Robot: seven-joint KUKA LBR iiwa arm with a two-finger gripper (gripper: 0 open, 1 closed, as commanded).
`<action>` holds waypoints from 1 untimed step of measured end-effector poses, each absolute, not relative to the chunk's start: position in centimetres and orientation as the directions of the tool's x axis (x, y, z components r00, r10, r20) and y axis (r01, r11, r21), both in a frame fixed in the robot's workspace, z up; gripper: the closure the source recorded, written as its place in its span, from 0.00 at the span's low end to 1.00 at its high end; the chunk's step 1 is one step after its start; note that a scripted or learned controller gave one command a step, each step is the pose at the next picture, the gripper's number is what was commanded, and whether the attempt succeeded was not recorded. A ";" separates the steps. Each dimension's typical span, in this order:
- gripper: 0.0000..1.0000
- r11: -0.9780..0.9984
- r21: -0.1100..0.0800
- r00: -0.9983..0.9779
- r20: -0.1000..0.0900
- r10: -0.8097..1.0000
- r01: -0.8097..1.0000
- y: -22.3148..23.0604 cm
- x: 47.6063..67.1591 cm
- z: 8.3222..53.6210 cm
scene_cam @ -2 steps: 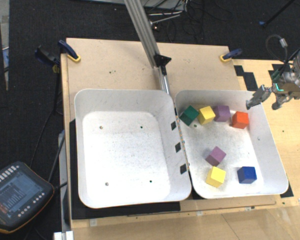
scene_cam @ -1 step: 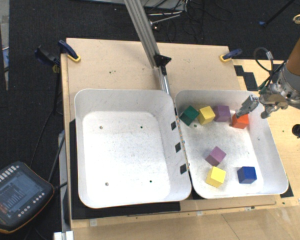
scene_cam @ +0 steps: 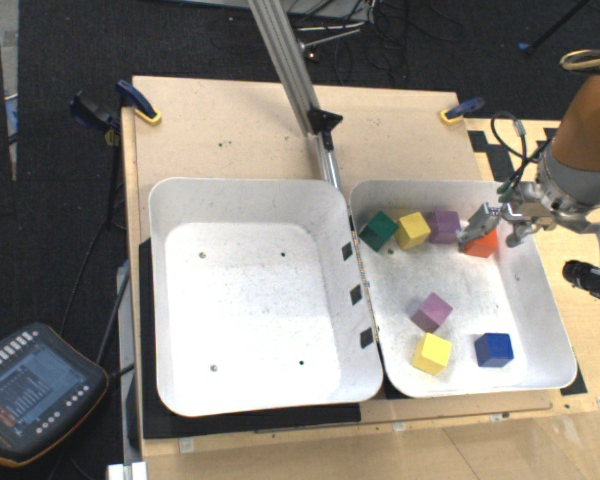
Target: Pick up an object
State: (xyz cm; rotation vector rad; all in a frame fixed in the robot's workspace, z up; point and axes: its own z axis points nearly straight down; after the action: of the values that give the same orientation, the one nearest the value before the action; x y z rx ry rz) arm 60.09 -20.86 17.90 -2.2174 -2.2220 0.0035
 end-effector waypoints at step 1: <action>0.00 -0.001 -0.006 0.001 0.001 1.000 1.000 -21.5 59.8 11.8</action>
State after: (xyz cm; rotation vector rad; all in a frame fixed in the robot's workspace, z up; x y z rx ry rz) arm 59.81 -21.51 11.76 -2.2191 -2.2172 0.0054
